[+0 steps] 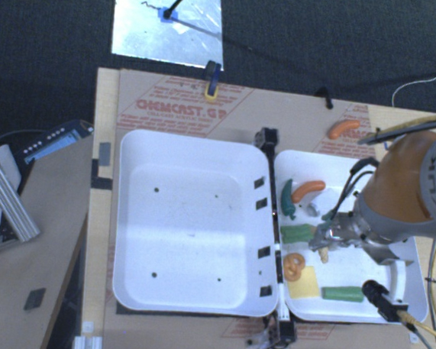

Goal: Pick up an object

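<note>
The gripper (325, 245) hangs low over the right bin (413, 300), near its middle; whether its fingers are spread or closed cannot be told from this slanted view. Nothing is seen between them.

Taking the right bin as landmark: inside it lie six small things. A green block (297, 233) sits just left of the gripper, touching or nearly so. Above that, toward the bin's far wall, lie an orange sausage (308, 190) and a dark green curved piece (286, 199) beside it. Toward the near wall lie an orange ring (293, 266), a yellow square (306, 282) touching it, and a green bar (342, 294).

A second orange sausage (343, 129) rests outside, beyond the bin's far wall, on the brown board (179, 105). The left bin (190, 221) stands against the right bin's left side.

Both bins sit on the board, which lies on a pale bench (104, 121). Dark carpet (47, 38) surrounds the bench, with one shiny sheet (168, 19) lying on it.
</note>
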### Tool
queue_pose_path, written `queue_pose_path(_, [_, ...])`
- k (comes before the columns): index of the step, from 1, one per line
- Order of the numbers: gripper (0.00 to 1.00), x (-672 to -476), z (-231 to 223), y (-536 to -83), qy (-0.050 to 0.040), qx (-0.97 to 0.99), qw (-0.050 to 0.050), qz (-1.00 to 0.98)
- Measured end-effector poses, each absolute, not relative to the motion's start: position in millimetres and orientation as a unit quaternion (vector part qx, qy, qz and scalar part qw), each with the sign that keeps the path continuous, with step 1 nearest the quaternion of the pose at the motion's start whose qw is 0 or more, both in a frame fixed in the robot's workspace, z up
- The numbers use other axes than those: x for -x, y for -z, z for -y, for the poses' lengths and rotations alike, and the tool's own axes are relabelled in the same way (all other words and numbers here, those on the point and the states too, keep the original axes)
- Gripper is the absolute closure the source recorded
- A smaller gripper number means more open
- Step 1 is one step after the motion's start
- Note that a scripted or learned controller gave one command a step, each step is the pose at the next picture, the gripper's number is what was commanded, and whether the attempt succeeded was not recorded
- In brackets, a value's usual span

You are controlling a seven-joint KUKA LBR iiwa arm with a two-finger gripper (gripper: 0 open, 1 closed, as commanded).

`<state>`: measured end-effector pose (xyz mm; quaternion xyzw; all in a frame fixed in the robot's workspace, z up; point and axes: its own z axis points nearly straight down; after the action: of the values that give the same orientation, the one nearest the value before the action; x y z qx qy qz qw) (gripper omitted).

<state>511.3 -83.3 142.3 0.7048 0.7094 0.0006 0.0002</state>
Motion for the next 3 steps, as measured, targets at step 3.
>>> queue_pose_path(3, [1.00, -497.4, -43, -229, 0.0001, -0.707, -0.001, -0.708])
